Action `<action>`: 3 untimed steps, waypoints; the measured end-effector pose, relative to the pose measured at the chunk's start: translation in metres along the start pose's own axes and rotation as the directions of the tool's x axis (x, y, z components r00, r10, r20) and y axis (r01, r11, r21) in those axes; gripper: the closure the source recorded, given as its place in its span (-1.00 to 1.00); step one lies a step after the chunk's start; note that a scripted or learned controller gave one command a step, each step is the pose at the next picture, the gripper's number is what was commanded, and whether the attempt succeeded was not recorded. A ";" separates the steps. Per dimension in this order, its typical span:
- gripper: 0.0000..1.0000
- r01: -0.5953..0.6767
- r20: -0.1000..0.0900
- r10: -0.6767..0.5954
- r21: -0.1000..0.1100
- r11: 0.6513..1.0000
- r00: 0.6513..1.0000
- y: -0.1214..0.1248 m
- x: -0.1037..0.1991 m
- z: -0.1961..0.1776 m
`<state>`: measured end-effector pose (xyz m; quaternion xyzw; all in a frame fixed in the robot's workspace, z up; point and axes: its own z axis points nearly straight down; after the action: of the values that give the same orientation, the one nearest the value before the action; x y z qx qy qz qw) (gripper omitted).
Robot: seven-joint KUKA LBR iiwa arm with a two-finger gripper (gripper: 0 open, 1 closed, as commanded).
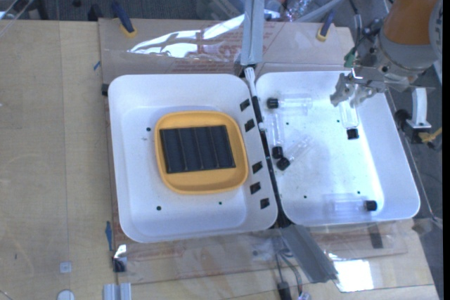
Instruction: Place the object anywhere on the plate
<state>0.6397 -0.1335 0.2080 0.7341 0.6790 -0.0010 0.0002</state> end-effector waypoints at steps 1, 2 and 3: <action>1.00 0.176 0.000 -0.176 -0.004 0.984 0.984 0.026 0.017 -0.011; 1.00 0.474 -0.002 -0.474 -0.001 0.881 0.881 -0.023 0.023 0.096; 1.00 0.569 0.001 -0.569 -0.006 0.822 0.822 -0.017 0.106 0.022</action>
<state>0.6312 -0.0269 0.1855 0.4984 0.8669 0.0012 0.0016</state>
